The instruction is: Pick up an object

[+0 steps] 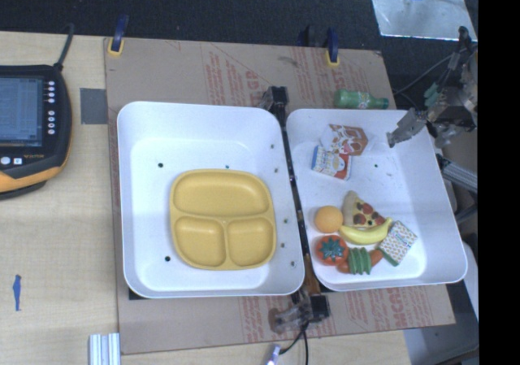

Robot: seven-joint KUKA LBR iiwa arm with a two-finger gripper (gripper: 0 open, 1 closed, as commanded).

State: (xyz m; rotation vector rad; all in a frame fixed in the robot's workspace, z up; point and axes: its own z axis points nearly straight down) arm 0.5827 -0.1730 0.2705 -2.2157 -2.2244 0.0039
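Observation:
The right white bin (422, 184) holds several toy food items. A small red, white and blue carton (337, 150) lies near its far left. Clustered at the front are an orange (328, 219), a pizza slice (359, 210), a banana (364, 233), a red and teal item (331, 249), green vegetables (359, 260) and a checkered packet (398, 242). My gripper (404, 129) reaches in from the right over the bin's far right part. It is apart from the carton and nothing shows in it.
The left white bin (146, 152) holds a yellow compartment tray (222, 219). A green bottle (361, 99) lies on the cardboard behind the right bin. A teach pendant (28, 128) sits at the far left of the bench. Clamps (331, 45) hold the cardboard's back edge.

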